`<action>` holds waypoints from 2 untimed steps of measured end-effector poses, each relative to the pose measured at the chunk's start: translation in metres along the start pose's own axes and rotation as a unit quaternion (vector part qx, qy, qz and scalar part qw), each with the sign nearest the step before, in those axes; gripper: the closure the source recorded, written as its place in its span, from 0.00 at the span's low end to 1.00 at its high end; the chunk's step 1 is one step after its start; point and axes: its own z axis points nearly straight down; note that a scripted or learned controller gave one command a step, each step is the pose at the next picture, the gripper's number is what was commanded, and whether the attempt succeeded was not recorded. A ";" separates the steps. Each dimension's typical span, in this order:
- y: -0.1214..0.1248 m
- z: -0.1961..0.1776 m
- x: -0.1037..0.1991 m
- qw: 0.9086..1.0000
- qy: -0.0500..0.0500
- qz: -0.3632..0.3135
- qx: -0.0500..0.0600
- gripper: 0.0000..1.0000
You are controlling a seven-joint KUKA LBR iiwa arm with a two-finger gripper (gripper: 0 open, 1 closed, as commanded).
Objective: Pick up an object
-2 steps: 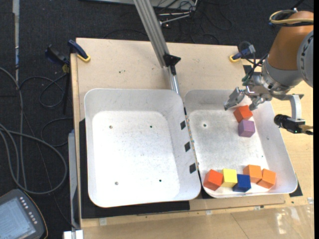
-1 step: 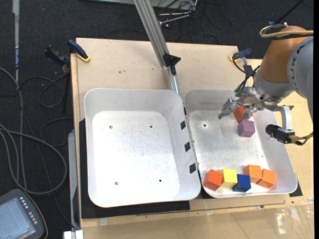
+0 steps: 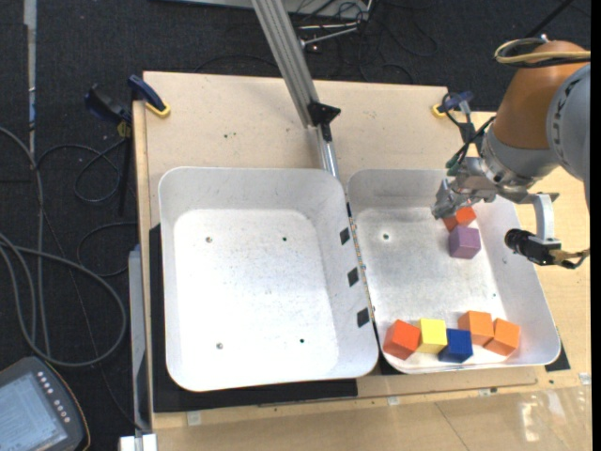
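One small orange block (image 3: 461,218) sits pinched in the jaws above the right white bin (image 3: 526,289), just beside a purple cube (image 3: 464,241).

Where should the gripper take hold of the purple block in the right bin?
Across two opposite flat sides, coming straight down. The purple block sits alone on the right bin floor with free space on its left and lower sides; the gripper and a small orange block crowd its upper edge.

A small orange block (image 3: 463,218) sits against a purple cube (image 3: 464,241) in the right bin (image 3: 413,195)
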 end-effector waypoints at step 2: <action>0.001 -0.095 0.003 1.000 0.000 -0.001 -0.002 1.00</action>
